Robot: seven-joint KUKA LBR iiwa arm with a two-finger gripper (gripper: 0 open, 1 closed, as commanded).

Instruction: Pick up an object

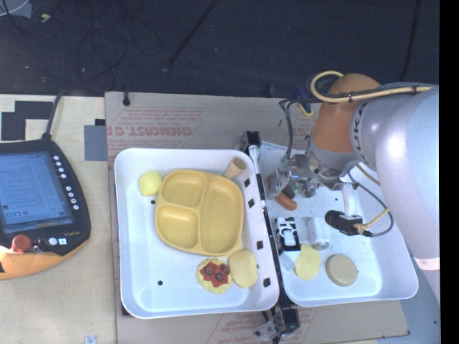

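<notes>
You've got open floor at the left white bin [136, 285]'s front-left corner; the big yellow divided plastic plate [199, 211] hogs its middle.

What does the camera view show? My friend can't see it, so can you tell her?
A grey robot arm's gripper reaches down into the right white bin, just above a small orange piece. The left white bin holds a yellow divided plate and some toy food.

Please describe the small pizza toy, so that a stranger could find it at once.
Look in the left white bin, below the yellow divided plate. The pizza toy lies at that plate's lower edge, beside a plain yellow oval piece. It alone has red topping.
</notes>
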